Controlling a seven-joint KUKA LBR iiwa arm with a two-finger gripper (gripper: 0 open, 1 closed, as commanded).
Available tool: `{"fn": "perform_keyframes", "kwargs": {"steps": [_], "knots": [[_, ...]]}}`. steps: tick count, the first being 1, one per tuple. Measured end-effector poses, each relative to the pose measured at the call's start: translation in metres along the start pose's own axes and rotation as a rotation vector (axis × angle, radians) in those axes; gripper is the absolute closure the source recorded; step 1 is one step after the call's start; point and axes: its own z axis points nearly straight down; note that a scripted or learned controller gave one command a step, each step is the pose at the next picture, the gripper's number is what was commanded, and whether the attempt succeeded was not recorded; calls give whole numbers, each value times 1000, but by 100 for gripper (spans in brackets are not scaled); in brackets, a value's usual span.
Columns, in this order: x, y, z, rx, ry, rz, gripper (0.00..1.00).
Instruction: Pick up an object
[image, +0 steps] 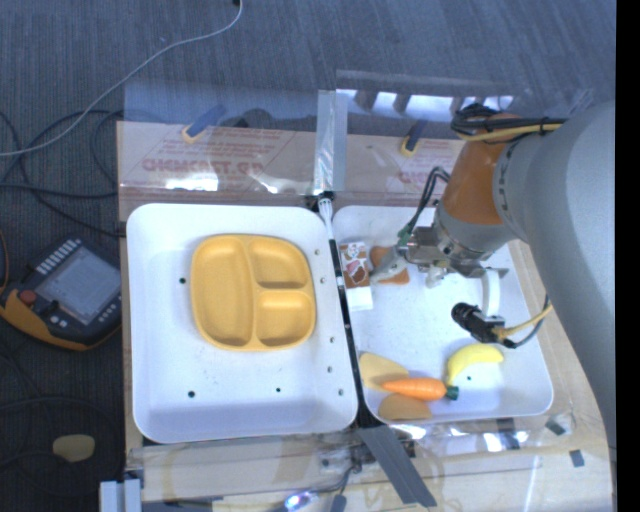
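Near right bin's (530, 395) front wall, carrot (415, 388) lengthwise left-right, green top rightward; claw (420, 262) state unclear.

I am viewing the bench (150, 165), its top covered in brown board and clear sheeting. Two white bins are sitting on it, touching side by side: the left bin (160, 380) and the right bin (530, 385). Two yellow-and-blue clips (203, 122) are lying at its rear edge.

You cannot tell how the gripper (425, 262) stands, since the wrist covers it. Small brown items (368, 260) beside it are too blurred to name, and the arm (575, 190) runs off the right edge.
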Motion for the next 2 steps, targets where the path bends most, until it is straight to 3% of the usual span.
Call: {"fn": "perform_keyframes", "kwargs": {"steps": [1,2], "knots": [[-10,35,11,3,5,-178,0],[-10,37,1,2,2,-180,100]]}}
